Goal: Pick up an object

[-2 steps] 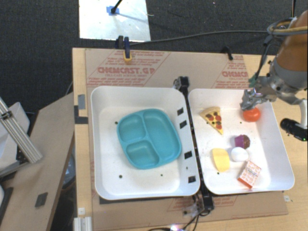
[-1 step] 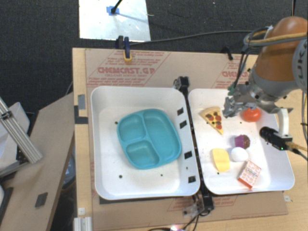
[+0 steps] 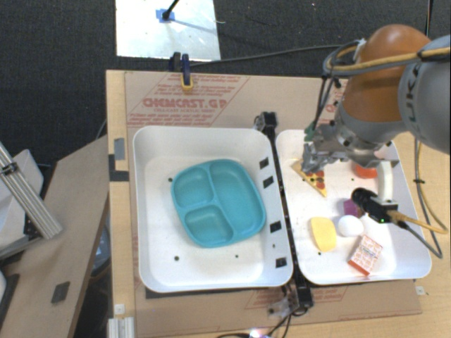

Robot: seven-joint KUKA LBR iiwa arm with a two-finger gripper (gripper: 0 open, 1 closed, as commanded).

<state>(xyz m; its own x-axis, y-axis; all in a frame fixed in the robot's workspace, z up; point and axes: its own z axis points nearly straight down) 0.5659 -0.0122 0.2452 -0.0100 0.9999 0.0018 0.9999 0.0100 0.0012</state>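
Claw (image 3: 315,162): low over pizza slice (image 3: 313,180), right of centre, poised to grasp; grip state unclear.
Tray (image 3: 217,203): alone in left bin (image 3: 151,153).

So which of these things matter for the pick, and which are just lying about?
In play:
gripper, low in the right bin
pizza slice toy, just under it
yellow block
white ball
red-and-white packet

Lying about:
teal divided plate, left bin
blue clamp
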